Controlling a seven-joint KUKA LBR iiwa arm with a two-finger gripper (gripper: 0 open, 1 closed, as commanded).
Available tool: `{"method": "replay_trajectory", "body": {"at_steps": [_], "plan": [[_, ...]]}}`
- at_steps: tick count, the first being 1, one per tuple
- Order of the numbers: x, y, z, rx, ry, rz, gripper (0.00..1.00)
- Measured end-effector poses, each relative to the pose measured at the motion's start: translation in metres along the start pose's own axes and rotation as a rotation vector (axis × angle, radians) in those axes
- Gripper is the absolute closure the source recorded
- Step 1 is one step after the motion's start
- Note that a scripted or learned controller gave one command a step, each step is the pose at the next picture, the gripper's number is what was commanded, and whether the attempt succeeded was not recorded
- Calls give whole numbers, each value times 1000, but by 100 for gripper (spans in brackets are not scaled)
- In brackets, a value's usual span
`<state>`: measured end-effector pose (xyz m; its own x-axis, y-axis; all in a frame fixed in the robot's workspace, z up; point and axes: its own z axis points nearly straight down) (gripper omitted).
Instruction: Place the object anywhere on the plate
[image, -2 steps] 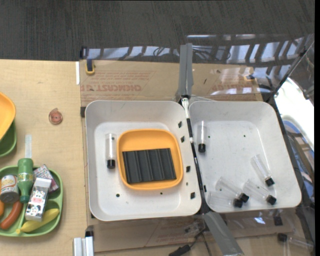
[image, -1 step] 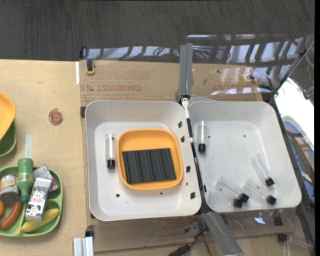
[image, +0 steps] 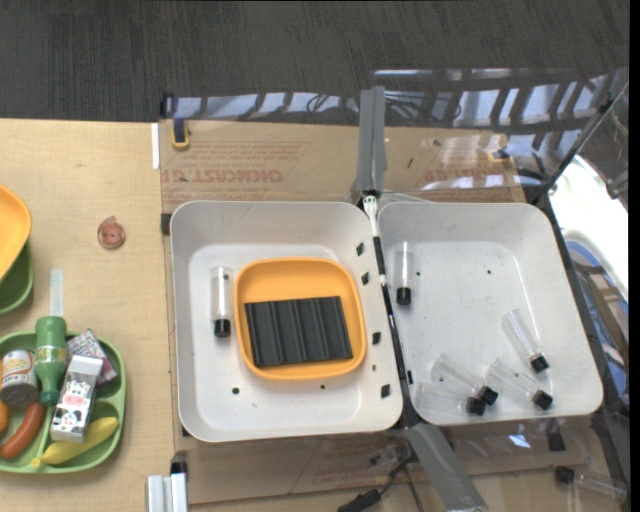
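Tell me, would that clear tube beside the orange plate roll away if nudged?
Probably. The clear tube looks round and smooth, lying flat on the left bin, so a sideways nudge could roll it. It seems light, and slippery to pinch.

- Right edge of the frame, upper half: a bright white glare patch (image: 592, 195) is seen, with blue-grey streaks (image: 603, 272) just below it.
- Whether either belongs to the arm cannot be told, as the shapes are washed out.
- Colours, cables, screws and markings cannot be read there.
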<state>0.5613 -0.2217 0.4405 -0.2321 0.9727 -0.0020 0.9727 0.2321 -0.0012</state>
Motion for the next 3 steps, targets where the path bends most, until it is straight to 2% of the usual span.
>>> {"method": "replay_trajectory", "body": {"at_steps": [3], "plan": [[0,0,0,0,0,0,0]]}}
